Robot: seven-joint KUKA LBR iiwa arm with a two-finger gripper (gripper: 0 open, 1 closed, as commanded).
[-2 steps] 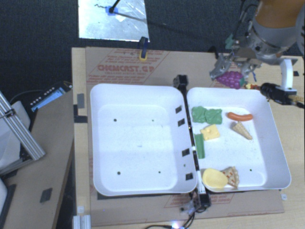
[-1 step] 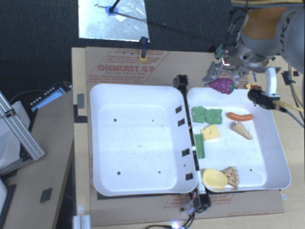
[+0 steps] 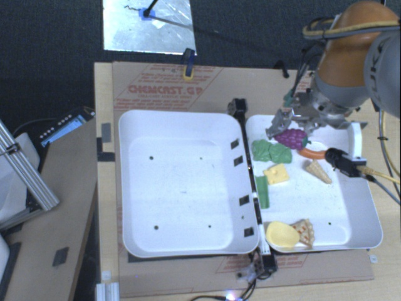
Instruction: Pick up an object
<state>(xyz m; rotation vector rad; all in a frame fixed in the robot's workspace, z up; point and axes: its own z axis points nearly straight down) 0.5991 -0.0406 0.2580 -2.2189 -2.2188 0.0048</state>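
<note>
**Tool poised at the purple cluster in the right bin**

A purple grape-like cluster (image 3: 292, 138) is seen in the far part of the right bin (image 3: 369, 221), towards the far right corner of the tabletop (image 3: 163, 86). The tool (image 3: 280, 125) is placed directly over the cluster's far-left side. It cannot be told whether the tool is open or closed, and nothing is seen held in it.

Just beside the cluster, a green leafy piece (image 3: 270, 150) and an orange piece (image 3: 311, 153) are found. Nearer the front lie a yellow block (image 3: 276, 174), a tan wedge (image 3: 318, 171) and a green strip (image 3: 262, 192). At the bin's near edge, a yellow rounded piece (image 3: 282, 234) is set touching a lattice-patterned slice (image 3: 304, 229). The left bin (image 3: 182, 180) is placed alongside, towards the tabletop's left edge.

The tabletop is covered in brown paper, on which "CHEMCAST GP" is printed in red near the far edge. A yellow and blue clamp (image 3: 188, 64) is fixed at that far edge. The letters "UK" can be read on the arm's grey casing.

Dark carpet (image 3: 50, 42) is seen around the tabletop, with a shiny silver sheet (image 3: 147, 24) laid on it beyond the far edge. Past the left edge, an aluminium rail (image 3: 25, 174) is seen.
</note>
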